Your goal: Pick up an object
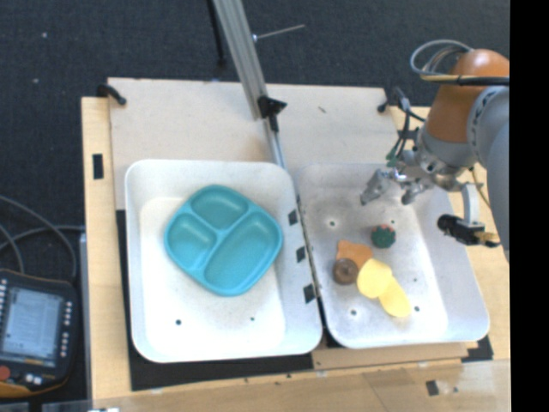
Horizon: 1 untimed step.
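Toys for picking sit bunched in the right bin [446,316], lower middle of the frame: a small dark green ball [383,237], an orange block [353,251], a brown ring [345,270] and a yellow piece [383,287]. Clumped like that, the ball looks easiest to grab. Claw [393,187] hangs spread and empty just above them. Teal tray [224,239] sits in the left bin [141,230].

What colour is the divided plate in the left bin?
Turquoise blue, seen plainly in the camera view: the three-compartment plastic plate.
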Tool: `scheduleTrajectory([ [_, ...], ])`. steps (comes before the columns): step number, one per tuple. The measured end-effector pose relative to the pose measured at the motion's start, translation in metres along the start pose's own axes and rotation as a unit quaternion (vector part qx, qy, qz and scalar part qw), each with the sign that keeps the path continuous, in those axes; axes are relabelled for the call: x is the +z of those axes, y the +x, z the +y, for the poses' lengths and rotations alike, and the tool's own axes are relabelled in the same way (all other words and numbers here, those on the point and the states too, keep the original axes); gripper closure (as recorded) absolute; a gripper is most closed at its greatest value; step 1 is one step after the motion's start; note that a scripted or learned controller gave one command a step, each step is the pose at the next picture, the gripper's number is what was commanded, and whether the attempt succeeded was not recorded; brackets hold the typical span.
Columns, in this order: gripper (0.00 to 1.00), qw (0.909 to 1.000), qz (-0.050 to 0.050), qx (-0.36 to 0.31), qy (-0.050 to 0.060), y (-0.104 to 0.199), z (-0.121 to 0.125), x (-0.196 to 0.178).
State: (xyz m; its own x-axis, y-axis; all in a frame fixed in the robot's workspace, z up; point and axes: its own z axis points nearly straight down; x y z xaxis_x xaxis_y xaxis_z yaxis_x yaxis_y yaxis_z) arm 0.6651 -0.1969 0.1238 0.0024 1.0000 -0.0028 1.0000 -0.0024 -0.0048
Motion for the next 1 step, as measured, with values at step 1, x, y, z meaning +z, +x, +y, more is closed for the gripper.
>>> scheduleTrajectory([
  [1, 1.0, 1.0, -0.001, -0.001, -0.005, -0.001, 0.0024, -0.0165],
])
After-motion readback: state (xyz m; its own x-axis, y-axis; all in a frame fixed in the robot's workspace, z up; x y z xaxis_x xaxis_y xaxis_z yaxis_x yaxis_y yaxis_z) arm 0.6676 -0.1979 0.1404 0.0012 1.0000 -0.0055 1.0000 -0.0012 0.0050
